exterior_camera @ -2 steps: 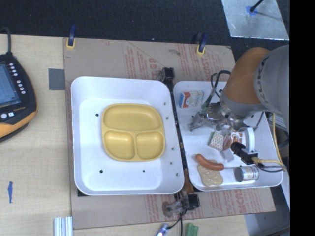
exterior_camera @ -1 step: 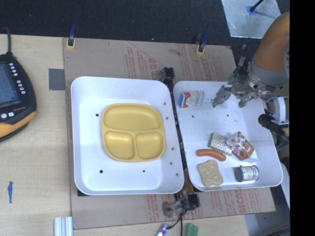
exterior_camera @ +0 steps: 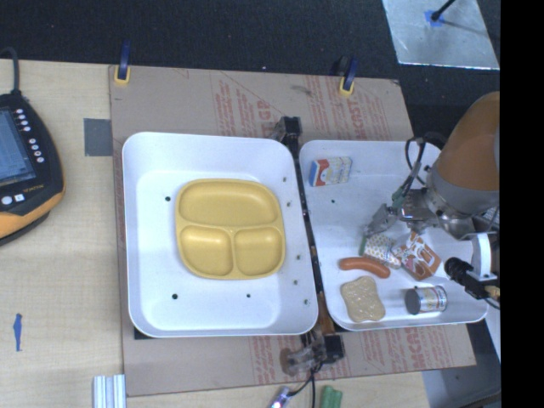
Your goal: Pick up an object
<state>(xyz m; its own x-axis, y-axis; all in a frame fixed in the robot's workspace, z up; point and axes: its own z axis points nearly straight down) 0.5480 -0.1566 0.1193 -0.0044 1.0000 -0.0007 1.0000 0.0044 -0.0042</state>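
Metal gripper [exterior_camera: 384, 222] hangs just above the crinkly snack packets [exterior_camera: 399, 252]; whether spread or pinched, I cannot tell. Its fingers may skid off foil, nudging the sausage [exterior_camera: 364, 267] beside them.

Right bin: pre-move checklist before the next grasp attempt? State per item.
1. Pincer over the right white bin: ok.
2. Fingers open or shut: cannot tell.
3. Object between fingers: cannot tell.
4. Candidates near the pincer, the crinkled green-white packet and the red sausage: ok, both close by, but crowded against an orange-white wrapper.
5. Tan bread slice and small metal can lying apart from the pile: ok.
6. Yellow divided plate sits in the left white bin, off the arm's side: ok.
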